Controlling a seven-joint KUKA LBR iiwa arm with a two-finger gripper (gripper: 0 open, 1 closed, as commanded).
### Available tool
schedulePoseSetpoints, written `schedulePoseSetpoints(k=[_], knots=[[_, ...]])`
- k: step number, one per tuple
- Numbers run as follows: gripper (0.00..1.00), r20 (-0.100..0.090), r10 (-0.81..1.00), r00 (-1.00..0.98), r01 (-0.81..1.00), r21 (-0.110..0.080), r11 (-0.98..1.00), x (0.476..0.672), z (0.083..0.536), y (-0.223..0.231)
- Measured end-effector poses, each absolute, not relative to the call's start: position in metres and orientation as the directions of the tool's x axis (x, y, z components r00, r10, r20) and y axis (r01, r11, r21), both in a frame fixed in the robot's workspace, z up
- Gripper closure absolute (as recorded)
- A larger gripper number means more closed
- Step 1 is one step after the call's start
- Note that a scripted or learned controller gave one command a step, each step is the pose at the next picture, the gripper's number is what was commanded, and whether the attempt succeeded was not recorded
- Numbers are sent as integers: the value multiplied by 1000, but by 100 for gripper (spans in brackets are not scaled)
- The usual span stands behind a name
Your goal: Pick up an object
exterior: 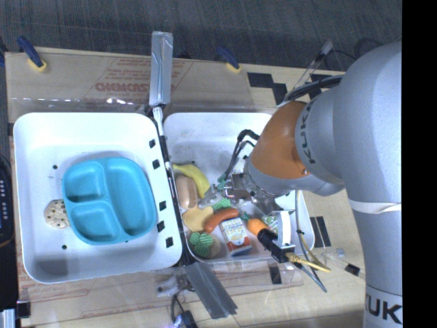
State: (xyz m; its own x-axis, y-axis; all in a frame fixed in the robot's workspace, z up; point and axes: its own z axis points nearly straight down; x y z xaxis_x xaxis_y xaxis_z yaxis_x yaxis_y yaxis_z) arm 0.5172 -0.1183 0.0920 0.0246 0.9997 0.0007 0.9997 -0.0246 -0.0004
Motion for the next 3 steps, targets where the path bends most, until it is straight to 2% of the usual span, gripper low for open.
schedulePoseSetpoints(k=[1,2,3], knots=[[0,2,937,-349,937,0,349,477,108,-111],[0,0,995,-98,995,-2,98,563,91,-114],[100,1,995,-100,995,-2,100,564,101,-114]])
